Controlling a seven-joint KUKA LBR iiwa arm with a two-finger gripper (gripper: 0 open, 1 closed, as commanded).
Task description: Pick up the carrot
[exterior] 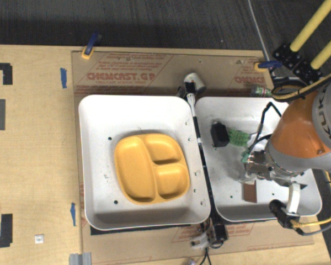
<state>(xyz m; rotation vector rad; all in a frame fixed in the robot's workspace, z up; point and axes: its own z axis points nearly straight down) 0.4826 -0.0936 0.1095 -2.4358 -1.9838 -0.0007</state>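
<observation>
arm [298, 131] over right bin [231, 203] | gripper [252, 173] low, finger state cannot be told | no carrot seen held | yellow tray [151, 167] in left bin [99, 148] | pick not done

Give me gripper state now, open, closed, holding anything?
Gripper: cannot be told; it sits low in the right bin, under the arm's wrist, with no carrot seen in it.

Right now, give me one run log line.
arm over right bin | gripper low in bin | carrot: not identified | yellow tray in left bin
</observation>
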